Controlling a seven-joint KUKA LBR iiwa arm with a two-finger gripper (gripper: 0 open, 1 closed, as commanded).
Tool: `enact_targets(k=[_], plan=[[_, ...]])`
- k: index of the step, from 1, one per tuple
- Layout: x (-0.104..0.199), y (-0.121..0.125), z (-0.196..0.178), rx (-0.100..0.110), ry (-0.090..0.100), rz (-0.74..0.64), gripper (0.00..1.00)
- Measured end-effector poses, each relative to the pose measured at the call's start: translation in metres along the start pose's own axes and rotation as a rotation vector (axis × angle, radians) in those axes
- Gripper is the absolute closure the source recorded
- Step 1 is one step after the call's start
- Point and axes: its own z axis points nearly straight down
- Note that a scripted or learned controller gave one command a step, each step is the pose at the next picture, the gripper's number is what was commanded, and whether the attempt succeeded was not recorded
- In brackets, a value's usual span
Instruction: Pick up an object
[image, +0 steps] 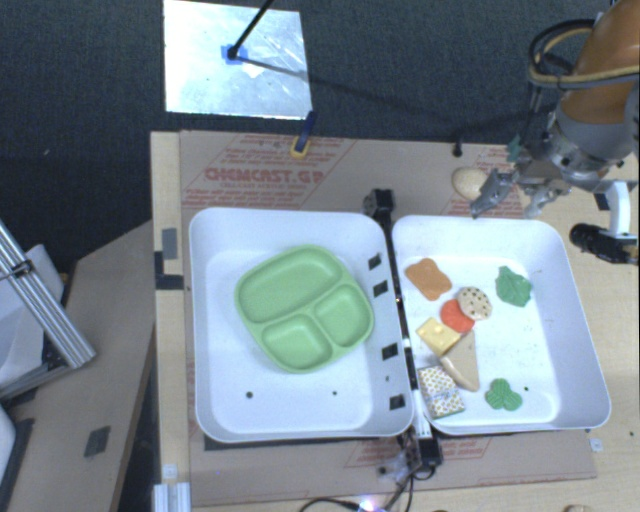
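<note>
The right bin (575, 330) holds several toy foods: an orange piece (428, 278), a speckled cookie (474, 302), a red slice (455, 318), a yellow cheese block (437, 334), a beige wedge (463, 371), a patterned cracker (441, 391) and two green leafy pieces (513, 286) (503, 396). My gripper (515, 197) hovers over the bin's far rim, open, with nothing between its fingers. A beige egg-like object (467, 182) lies on the bench just left of the gripper, outside the bin.
The left bin (215, 390) holds a green divided tray (303, 308). A black hinge strip (395, 300) runs between the bins. A shiny sheet (240, 60) lies at the far left on the dark floor.
</note>
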Motion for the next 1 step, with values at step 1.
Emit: enact_targets(k=[1], plan=[[0.0001, 0.0019, -0.0072, -0.012, -0.002, -0.002, 0.0]])
